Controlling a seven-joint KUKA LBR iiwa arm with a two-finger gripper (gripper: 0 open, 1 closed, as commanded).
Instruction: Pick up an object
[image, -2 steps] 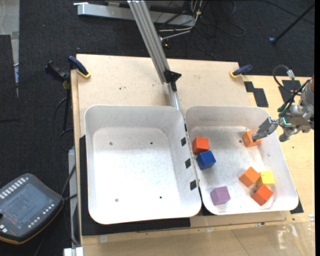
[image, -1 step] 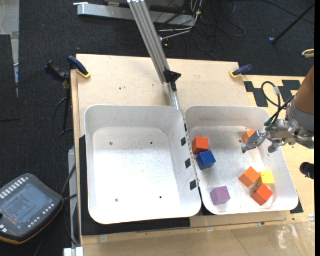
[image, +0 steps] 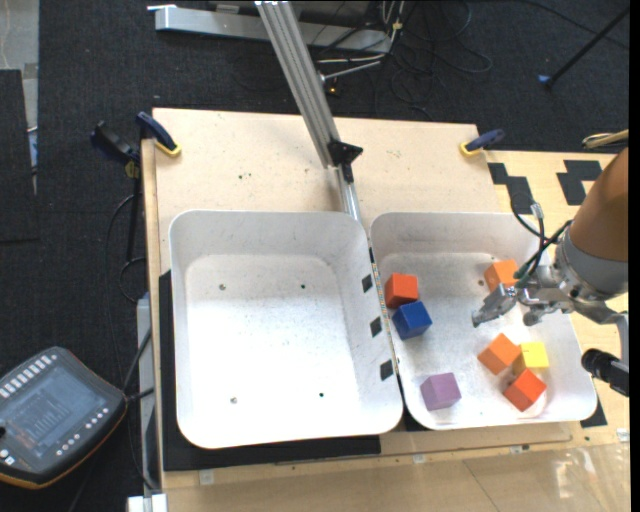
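Six blocks lie loose, claw (image: 487, 313) hovering w/ nothing pinched, prob. spread; approach step, next needs descent onto orange block (image: 499, 353) just below-right.

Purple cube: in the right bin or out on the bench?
In. The purple cube sits on the floor of the right bin, near its front rim, apart from the other blocks.

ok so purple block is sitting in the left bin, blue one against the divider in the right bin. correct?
Not quite. The camera view shows the purple block in the right bin, near its front edge, not the left bin. The blue block does sit by the divider in the right bin.
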